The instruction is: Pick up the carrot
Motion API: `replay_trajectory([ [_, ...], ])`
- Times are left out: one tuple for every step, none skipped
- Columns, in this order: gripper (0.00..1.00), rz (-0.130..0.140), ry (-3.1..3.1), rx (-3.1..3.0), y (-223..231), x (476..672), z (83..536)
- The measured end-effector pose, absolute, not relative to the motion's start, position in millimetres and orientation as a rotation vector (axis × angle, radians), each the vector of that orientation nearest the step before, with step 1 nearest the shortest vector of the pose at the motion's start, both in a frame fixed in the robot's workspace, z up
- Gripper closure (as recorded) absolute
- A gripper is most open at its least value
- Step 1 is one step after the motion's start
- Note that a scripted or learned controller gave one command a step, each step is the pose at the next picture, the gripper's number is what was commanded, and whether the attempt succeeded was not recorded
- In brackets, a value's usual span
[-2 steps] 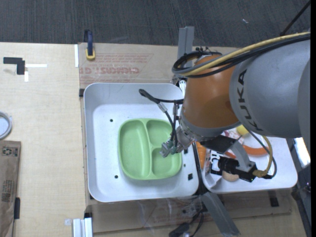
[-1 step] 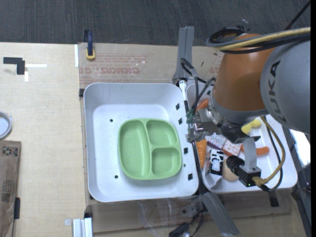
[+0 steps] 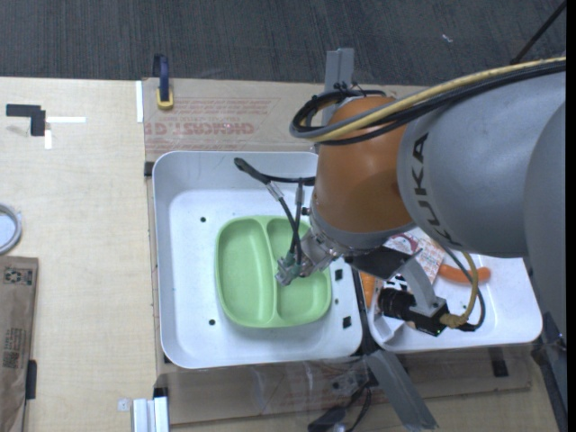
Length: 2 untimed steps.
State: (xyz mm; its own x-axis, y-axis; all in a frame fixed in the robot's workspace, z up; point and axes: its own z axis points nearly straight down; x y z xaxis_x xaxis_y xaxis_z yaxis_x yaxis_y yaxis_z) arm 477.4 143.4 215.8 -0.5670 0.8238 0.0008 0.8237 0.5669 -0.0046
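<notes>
Green divided tray [image 3: 245,273] under gripper [image 3: 290,271]; gripper state unclear; carrot [image 3: 465,274] in right bin [image 3: 513,327].

Glossy green plastic tray [image 3: 247,273], smooth white plastic bin [image 3: 180,268], matt wooden bench [image 3: 81,241]

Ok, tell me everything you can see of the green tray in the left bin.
The green tray is a pale green, plastic-looking dish with rounded corners and a raised rim, split by ridges into one long compartment on the left and two smaller ones on the right. It lies flat on the floor of the left white bin, near its middle. The compartments that show hold nothing. The arm's wrist covers its upper right part, and the hand sits over the central divider; whether it touches is unclear.
</notes>
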Motion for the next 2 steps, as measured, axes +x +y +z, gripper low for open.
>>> replay_trajectory([
  [1.00, 0.009, -2.775, -1.467, 141.8, 478.4, 223.9],
  [1.00, 0.003, -2.399, -2.030, 81.8, 478.4, 254.3],
])
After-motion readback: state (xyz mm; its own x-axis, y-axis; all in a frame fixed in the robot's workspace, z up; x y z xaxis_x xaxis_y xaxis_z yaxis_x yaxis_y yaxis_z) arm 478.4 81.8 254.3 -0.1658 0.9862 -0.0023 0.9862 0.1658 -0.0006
